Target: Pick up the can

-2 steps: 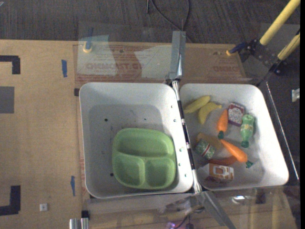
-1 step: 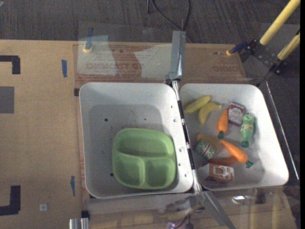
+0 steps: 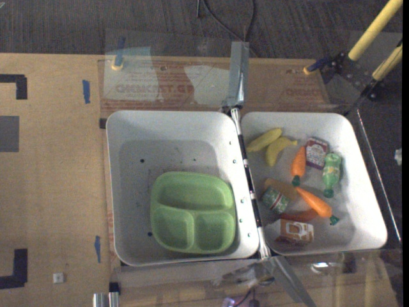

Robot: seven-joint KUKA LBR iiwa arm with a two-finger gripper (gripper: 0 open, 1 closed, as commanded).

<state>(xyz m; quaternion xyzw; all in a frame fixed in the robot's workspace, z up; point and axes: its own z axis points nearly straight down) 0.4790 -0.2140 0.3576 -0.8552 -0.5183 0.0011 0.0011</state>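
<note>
The can [image 3: 276,200] lies in the right bin [image 3: 370,226], close to its left wall, touching an orange carrot [image 3: 314,203]; a carton [image 3: 295,230] sits just below. The gripper's state cannot be told.

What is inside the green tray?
The green tray in the left bin has three compartments, and all look bare. The bin floor beneath the tray is covered, so anything under it cannot be seen.

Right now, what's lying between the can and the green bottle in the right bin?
In the camera view, two toy carrots: one upright above, one slanting below, between the can and the bottle.
</note>
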